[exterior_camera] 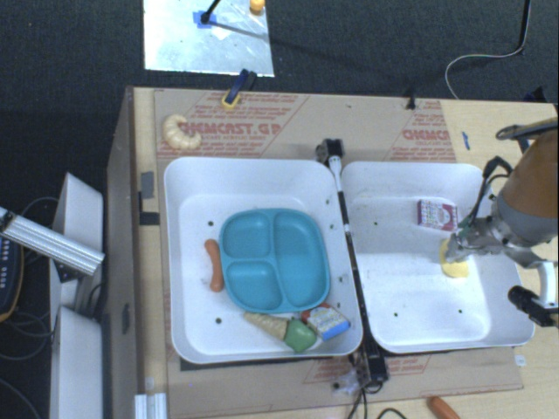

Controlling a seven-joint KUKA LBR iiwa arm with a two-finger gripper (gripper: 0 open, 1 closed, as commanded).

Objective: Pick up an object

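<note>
We see the gripper (460, 243) low in the right bin (410, 321), its tip meeting a yellow piece (455, 269) just beneath, grip state unreadable to us; we judge the grasp step underway, calling next for a firm close and lift.

Two white bins side by side. Left bin (188, 234): blue tray (273, 260) mid-floor, sausage (214, 264) along its left, cone (266, 324), green piece (300, 336) by the near edge. Right bin (402, 321): gripper (460, 244) down on a yellow piece (455, 267) near the right edge — small carton (436, 213) toward the far edge.
</note>
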